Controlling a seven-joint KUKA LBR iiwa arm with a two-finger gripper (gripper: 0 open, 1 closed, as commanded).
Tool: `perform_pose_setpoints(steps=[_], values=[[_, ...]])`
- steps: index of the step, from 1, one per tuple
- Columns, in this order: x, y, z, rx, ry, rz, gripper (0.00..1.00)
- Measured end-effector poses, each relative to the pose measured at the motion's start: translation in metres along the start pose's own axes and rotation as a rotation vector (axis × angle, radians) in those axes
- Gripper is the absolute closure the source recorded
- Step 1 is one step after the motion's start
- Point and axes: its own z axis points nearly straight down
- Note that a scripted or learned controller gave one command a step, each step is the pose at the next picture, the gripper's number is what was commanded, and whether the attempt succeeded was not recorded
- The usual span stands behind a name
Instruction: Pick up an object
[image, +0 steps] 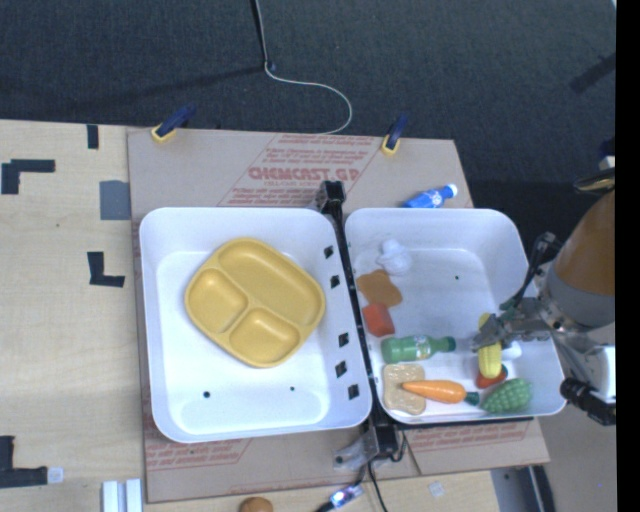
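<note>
A: What's under the gripper (497, 335)?
B: A small yellow corn-like toy (489, 357), near the right white plastic bin's (440, 222) right wall. Fingers' state: can't tell.
A: Open room?
B: Mid-bin.

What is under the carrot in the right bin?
The carrot lies across a pale, bread-like slice on the bin floor. The slice's part beneath the carrot is covered.

A grey KUKA iiwa arm (590, 300) with a broad orange band (598, 240) above its wrist. Dark metal linkages and a thin black cable (535, 262) run along its two-finger gripper (497, 335), near a pale bracket.
</note>
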Motion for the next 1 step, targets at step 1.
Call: perform_pose_setpoints(steps=[1], values=[[0.0052, 0.0023, -0.0427, 0.000, 0.000, -0.001, 1.00]])
